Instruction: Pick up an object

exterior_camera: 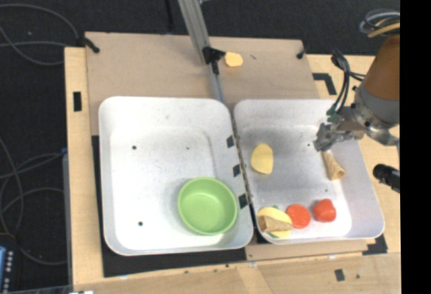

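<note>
Just below the gripper (328, 140), nearly touching its tips, lies a small tan wedge (333, 165) on the floor of the right bin (296, 118). Whether it's open or shut, can't tell from this angle, and nothing visible sits between the tips. Further down sit a red piece (324, 210) and an orange one (297, 215); off to its left, a yellow chunk (262, 159).

No legible text, label, brand, number or sign found. The two white bins (168, 118) carry small dark specks, not characters. Black tabs along the edges of the surface (269, 70), at roughly 9 o'clock and 5 o'clock, bear no readable marking. The items in the bins show no print at this resolution.
</note>
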### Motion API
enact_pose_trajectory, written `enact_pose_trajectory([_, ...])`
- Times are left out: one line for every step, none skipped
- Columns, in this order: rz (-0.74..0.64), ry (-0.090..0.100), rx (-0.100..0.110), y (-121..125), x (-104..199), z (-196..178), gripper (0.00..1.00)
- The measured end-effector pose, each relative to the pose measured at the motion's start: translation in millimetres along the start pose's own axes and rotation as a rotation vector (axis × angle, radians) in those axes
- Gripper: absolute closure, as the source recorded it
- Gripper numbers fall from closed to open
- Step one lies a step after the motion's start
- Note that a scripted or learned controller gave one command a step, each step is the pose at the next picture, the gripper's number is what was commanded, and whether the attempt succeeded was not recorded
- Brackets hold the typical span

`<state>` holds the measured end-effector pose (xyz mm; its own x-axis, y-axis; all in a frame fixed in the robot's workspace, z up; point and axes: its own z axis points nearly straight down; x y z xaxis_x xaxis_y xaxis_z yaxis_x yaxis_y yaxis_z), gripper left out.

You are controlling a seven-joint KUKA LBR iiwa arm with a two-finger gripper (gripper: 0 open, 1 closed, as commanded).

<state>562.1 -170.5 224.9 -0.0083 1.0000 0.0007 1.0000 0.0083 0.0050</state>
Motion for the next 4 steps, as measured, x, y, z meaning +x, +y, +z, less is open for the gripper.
enact_pose_trajectory([0.000, 0.000, 0.003, -2.3, 59.0, 1.2, 1.00])
enact_pose_trajectory([-0.001, 0.002, 0.002, -1.4, 118.5, -8.5, 1.00])
enact_pose_trajectory([-0.001, 0.001, 0.004, 14.3, 174.1, -6.5, 1.00])
enact_pose_trajectory([0.001, 0.000, 0.005, 18.4, 226.8, 1.8, 1.00])
